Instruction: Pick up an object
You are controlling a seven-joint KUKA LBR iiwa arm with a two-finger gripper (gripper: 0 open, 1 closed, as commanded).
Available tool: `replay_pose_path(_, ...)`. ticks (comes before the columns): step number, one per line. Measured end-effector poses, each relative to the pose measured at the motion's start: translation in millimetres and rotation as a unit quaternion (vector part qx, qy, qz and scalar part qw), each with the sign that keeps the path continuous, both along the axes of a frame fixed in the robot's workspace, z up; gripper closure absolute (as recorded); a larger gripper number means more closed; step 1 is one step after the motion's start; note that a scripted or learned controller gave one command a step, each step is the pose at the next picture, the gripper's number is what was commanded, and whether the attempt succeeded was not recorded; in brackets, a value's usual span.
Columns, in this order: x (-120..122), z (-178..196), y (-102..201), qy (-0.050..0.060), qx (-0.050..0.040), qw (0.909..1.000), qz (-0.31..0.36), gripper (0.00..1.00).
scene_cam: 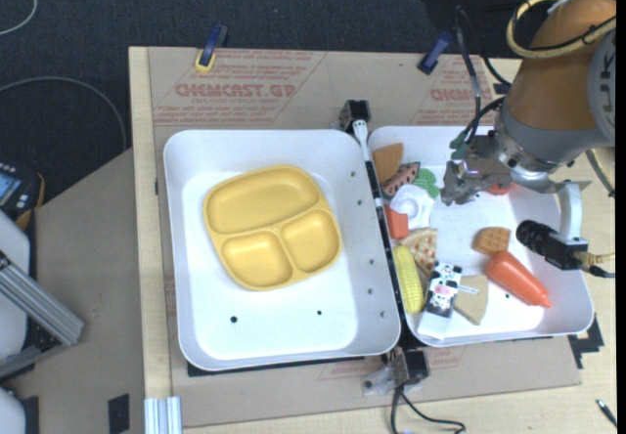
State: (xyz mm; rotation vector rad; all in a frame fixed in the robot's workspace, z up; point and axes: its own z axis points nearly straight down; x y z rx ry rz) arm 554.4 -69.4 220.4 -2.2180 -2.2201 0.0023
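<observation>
Gripper lowered over the toy food in the right bin; whether it is spread or pinching cannot be told.

The candidate objects lie heaped in the right bin: a glossy orange carrot, a ribbed corn cob, a watermelon slice, a bread piece and a small cow-print carton. The left bin holds a smooth yellow divided plate. The shallow walls probably keep loose items within the arm's reach on the counter.
</observation>
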Motion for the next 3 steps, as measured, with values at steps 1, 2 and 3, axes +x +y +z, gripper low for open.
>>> replay_pose_path(1, -0.1, -0.7, -1.1, 0.0, -0.0001, 1.0, 0.0, 1.0)
replay_pose_path(2, -5.0, 10.5, -10.9, -0.003, -0.0006, 1.0, -0.001, 1.0)
replay_pose_path(3, -5.1, 0.8, -15.5, 0.0, -0.0005, 1.0, -0.001, 1.0)
